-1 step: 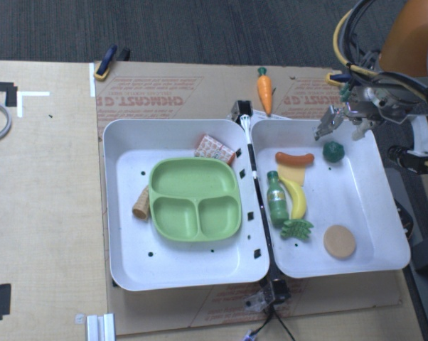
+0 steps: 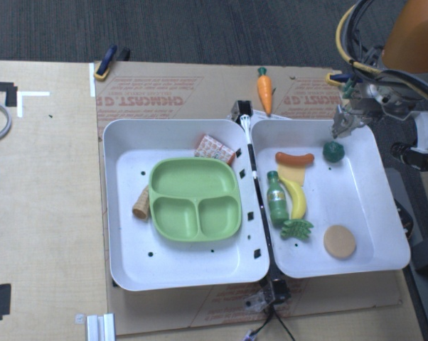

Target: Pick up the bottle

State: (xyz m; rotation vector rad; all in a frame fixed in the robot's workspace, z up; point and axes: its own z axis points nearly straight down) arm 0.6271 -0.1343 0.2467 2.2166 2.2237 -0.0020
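a cardboard-covered bench fills the middle of the frame, bearing two white bins. the left bin holds a green divided plate, a cork-like cone and a patterned packet. in the right bin, the green bottle lies at its left side, touching a banana, with a sausage above, a leafy sprig below, a tan disc and a dark green ball nearby. a carrot lies on the cardboard. the gripper hangs at upper right above the ball, well apart from the bottle; whether it is released or clenched cannot be told.
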